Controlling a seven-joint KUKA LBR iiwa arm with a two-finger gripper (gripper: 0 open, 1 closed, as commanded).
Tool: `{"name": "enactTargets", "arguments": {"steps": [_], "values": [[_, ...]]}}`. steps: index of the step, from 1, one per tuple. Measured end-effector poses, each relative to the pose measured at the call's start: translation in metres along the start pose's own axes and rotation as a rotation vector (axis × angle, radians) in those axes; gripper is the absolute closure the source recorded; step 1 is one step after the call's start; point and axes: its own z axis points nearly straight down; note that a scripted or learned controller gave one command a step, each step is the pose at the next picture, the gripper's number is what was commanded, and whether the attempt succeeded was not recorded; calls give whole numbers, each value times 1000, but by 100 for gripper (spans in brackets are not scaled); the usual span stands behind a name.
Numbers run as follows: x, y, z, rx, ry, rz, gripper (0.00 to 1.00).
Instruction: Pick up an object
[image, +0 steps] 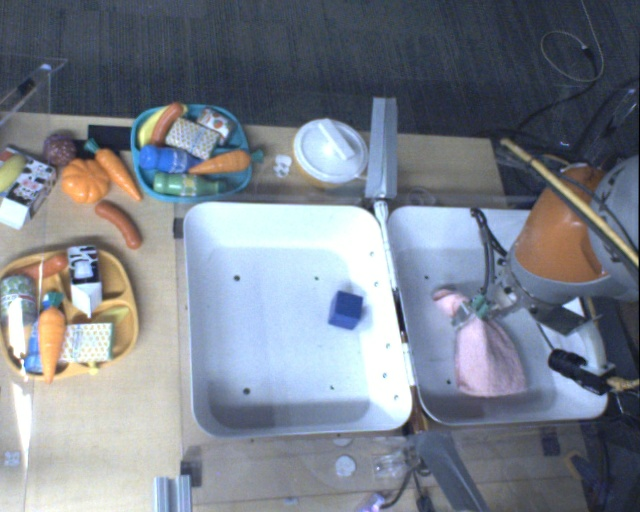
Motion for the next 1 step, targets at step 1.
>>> {"name": "enactTargets", "arguments": {"steps": [1], "values": [[12,80,-80,21,20,-77,100]]}}
